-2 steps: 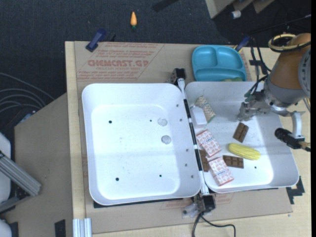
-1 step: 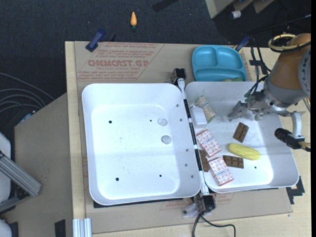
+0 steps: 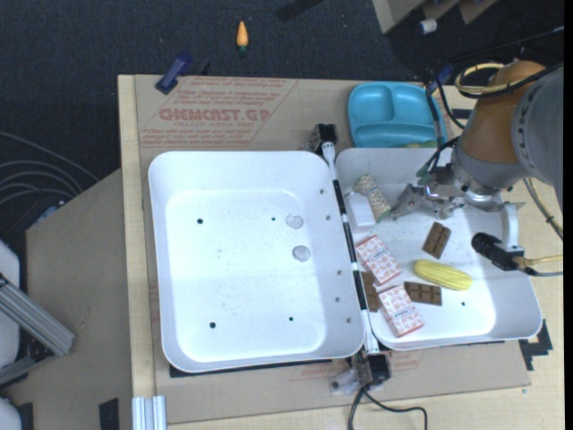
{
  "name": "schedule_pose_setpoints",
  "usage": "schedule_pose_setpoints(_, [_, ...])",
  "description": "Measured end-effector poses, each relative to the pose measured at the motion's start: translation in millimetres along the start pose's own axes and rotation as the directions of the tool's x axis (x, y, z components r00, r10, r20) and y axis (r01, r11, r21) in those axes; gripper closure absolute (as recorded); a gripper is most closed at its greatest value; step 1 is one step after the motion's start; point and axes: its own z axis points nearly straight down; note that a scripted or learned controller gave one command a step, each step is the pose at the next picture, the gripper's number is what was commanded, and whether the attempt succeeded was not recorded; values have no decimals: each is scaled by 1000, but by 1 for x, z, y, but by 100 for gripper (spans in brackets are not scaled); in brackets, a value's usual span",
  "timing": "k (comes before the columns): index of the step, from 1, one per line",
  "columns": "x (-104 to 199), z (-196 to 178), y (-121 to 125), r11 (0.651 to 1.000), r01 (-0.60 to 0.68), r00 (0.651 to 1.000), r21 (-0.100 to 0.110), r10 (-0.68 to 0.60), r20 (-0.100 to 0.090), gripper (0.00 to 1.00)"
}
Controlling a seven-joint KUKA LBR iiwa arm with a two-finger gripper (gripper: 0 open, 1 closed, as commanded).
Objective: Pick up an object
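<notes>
Two bins sit on my desk (image 3: 224, 115); the pincer (image 3: 414, 202) hangs low over the right bin (image 3: 510, 316), and I cannot tell its state. Its likely targets are close: a cob (image 3: 442, 274) just below it, brown bars (image 3: 436, 238) nearer, packets (image 3: 377, 259) to its left. Dark carpet surrounds everything.

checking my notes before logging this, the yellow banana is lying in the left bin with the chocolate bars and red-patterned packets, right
Not quite. The camera view shows the yellow banana in the right bin, not the left. The chocolate bars and red-patterned packets lie there with it.
</notes>
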Motion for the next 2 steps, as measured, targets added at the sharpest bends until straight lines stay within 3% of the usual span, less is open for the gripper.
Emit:
schedule_pose_setpoints(1, [-29, -1, 49, 1000, -1, 1000, -4, 1, 2, 0])
schedule_pose_setpoints(2, [22, -1, 49, 1000, 0, 1000, -1, 0, 0, 0])
